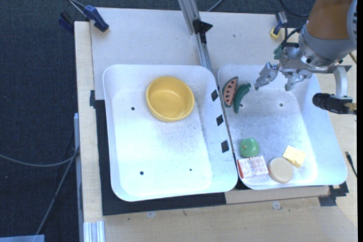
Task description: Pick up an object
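The hand [277,80] hung over the upper part of the right bin [283,116], fingers spread apart and gripping nothing. This posture suggested an approach, probably toward the green pepper [241,94], just left of the hand beside the watermelon slice [229,90]. Other candidates, a green ball [248,147], cheese wedge [294,156] and round disc [280,170], lay well apart toward the bin's near edge.

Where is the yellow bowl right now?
The yellow bowl sits in the left bin, near its far edge. It is alone there, well apart from the watermelon slice in the right bin.
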### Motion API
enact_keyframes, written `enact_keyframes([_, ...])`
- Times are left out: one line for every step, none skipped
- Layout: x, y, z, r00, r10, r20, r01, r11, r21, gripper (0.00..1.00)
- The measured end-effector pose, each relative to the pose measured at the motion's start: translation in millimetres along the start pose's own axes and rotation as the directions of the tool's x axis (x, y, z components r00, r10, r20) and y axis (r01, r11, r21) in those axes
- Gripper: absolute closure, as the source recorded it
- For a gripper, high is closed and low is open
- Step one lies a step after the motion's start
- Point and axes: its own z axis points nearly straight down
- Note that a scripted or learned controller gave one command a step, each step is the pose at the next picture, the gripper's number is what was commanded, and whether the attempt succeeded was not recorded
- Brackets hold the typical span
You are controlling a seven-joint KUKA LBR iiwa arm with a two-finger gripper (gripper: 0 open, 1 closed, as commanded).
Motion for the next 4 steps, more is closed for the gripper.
enact_keyframes([-1, 3, 64, 1.0, 0.001, 0.0, -0.001, 1.0, 0.011, 0.0])
enact_keyframes([4, -8, 126, 1.0, 0.002, -0.002, -0.001, 1.0, 0.014, 0.0])
enact_keyframes([5, -9, 127, 1.0, 0.001, -0.003, -0.001, 1.0, 0.009, 0.0])
enact_keyframes([6, -7, 115, 1.0, 0.001, -0.005, -0.001, 1.0, 0.006, 1.0])
